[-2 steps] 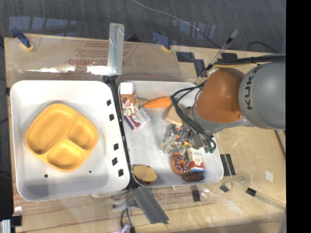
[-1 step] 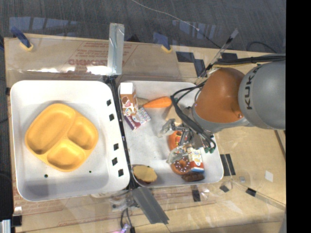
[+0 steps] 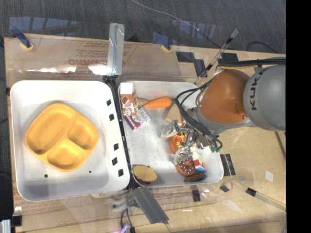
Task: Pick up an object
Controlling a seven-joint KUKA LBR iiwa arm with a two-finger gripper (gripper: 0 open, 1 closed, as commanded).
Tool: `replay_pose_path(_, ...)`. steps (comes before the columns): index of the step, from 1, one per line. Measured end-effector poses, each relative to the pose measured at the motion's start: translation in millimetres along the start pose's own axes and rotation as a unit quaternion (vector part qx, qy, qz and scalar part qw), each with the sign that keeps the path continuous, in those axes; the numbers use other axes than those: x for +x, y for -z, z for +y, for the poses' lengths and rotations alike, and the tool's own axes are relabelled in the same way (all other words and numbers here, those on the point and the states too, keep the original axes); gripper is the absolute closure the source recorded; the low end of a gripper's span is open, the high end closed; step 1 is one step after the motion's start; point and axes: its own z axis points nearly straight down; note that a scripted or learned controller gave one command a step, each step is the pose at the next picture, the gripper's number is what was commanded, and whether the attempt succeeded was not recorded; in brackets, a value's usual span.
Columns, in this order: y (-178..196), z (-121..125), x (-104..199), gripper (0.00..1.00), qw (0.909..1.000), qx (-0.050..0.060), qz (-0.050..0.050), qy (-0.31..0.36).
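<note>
My gripper [image 3: 179, 134] reaches down into the right bin [image 3: 150, 154], below the orange wrist band, right over a cluster of small items. An orange-red item [image 3: 175, 143] lies just under it, with a donut-like toy in clear wrap [image 3: 187, 166] a little nearer the front. An orange carrot [image 3: 158, 102] lies at the back of the bin. A small carton [image 3: 128, 101] and a printed packet [image 3: 138, 116] rest by the left wall. A brown cookie-like piece [image 3: 144, 174] sits at the front left corner. Cables and metal parts hide the fingers.
The left bin [image 3: 29, 178] holds a yellow three-compartment plate [image 3: 61, 136]. A grey taped divider [image 3: 116, 47] runs between the bins. The arm's body [image 3: 243, 98] covers the right bin's back right corner.
</note>
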Motion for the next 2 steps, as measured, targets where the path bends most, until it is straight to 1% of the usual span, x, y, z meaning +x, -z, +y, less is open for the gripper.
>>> replay_pose_path(1, -2.6, 20.4, 25.5, 0.00, 0.9999, -0.002, 0.004, 0.011)
replay_pose_path(2, 7.6, 22.0, 23.6, 1.00, 0.9999, -0.002, 0.004, 0.015)
